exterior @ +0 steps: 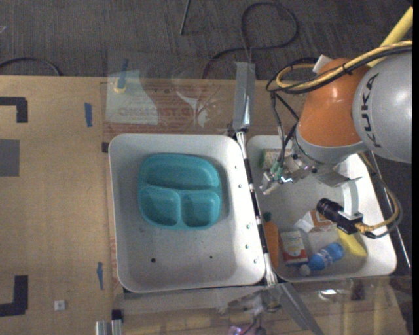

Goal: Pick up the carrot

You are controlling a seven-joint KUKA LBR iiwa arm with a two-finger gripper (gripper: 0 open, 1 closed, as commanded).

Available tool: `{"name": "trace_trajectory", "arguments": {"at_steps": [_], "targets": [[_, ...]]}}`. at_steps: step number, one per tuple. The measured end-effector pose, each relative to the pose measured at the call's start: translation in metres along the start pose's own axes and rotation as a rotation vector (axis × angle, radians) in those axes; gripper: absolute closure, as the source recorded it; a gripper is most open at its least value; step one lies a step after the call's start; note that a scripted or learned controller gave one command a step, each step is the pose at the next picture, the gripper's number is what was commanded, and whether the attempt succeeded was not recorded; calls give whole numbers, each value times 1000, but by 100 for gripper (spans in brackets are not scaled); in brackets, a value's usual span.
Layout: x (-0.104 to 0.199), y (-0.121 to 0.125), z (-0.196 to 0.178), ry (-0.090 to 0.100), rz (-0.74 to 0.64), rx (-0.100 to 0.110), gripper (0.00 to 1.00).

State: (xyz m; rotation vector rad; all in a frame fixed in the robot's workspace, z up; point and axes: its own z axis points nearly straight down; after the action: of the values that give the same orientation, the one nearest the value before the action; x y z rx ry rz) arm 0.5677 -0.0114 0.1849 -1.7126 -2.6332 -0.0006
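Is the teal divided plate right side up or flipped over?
Right side up: the plate lies flat in the left bin with its three compartments facing upward.

Tan wooden bench on a dark grey carpeted floor

The flat tan wooden bench top [52, 196] carries black tape corner marks [16, 108] and small blue tape strips [88, 114] well to the left of the jaws. Beyond them, at the top, dark grey carpet [98, 33] shows with thin black cables [268, 19] looping across it. The light is even and soft.
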Motion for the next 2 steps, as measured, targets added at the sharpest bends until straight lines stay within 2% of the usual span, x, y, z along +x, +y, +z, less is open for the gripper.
{"name": "trace_trajectory", "arguments": {"at_steps": [1,2], "targets": [[61,-16,0,0,-60,1,100],[71,-36,1,1,282,3,100]]}}
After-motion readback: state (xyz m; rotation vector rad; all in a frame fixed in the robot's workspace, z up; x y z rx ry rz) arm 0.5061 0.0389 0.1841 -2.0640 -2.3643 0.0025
